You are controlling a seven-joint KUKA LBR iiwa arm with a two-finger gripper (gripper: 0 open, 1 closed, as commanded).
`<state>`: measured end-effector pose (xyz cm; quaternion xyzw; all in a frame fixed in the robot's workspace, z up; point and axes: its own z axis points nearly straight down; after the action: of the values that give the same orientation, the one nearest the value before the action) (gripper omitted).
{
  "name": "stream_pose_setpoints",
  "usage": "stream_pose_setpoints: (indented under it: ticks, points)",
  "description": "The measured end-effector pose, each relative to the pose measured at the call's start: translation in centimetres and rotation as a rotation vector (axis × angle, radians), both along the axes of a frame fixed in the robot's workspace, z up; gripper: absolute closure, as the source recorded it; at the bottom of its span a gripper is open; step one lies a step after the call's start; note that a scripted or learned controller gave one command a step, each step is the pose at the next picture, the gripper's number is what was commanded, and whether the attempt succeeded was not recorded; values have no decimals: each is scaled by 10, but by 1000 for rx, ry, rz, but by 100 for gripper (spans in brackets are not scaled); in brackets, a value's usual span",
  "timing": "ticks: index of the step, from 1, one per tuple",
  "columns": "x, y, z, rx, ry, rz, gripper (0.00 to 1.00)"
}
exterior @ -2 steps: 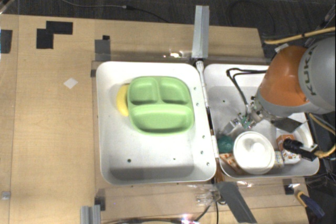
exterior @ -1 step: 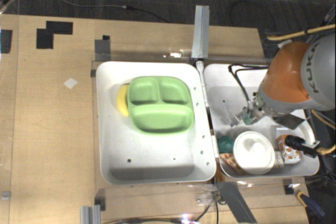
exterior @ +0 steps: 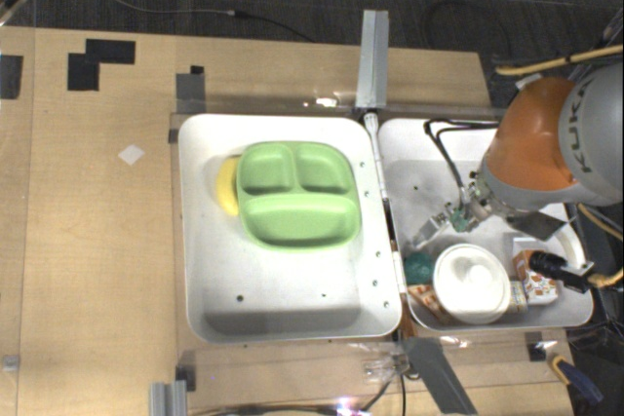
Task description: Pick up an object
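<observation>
The gripper [exterior: 441,225] hangs low in the right bin [exterior: 409,172], just above and left of a white bowl [exterior: 473,281]. Its grey fingers point down-left toward the bin floor, with nothing seen between them. A teal object [exterior: 418,267] lies at the bowl's left edge, partly hidden. A brown and white item [exterior: 539,280] sits to the bowl's right. In the left bin [exterior: 205,239] a green divided plate [exterior: 295,192] rests over a yellow object [exterior: 226,185].
The arm's orange band [exterior: 531,143] and grey body cover the right bin's upper right. A metal divider post [exterior: 372,58] stands between the bins at the back. Black cables run along the right bin's far side.
</observation>
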<state>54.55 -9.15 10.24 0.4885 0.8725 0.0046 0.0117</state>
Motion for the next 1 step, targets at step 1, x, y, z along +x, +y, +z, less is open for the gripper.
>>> stream_pose_setpoints:
  ticks: [1]
  points:
    - [43,-35,-14,2,14,-16,0]
